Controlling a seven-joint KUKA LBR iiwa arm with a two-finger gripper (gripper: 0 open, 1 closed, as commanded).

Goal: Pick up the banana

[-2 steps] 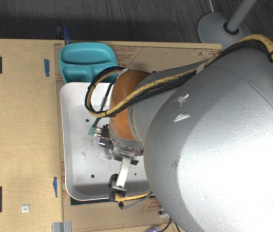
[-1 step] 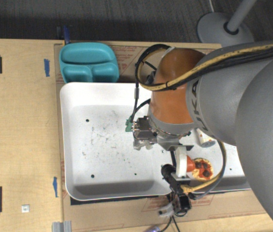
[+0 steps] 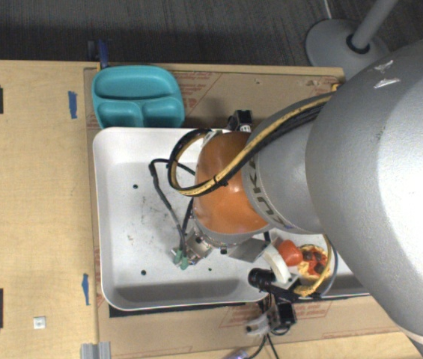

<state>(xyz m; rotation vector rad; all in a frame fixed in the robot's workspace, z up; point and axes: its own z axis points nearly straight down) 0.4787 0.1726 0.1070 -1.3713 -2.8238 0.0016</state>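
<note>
Camera view: one grey arm reaches across one white bin, its gripper low over the bin floor towards seven o'clock, with its wrist hiding how far open it is and whether it has hold of anything. A yellow curved piece, probably the banana, lies at four o'clock beside one red item, and one teal tray sits at eleven o'clock. Risk, as judged: the gripper sits well apart from the banana, so closing here would catch nothing, and a reach could nudge the red item.

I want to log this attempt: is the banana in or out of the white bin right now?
Cannot tell. The grey arm with the orange band hangs over the shallow white bin and covers much of its floor; what I can see is scuffed plastic.
</note>
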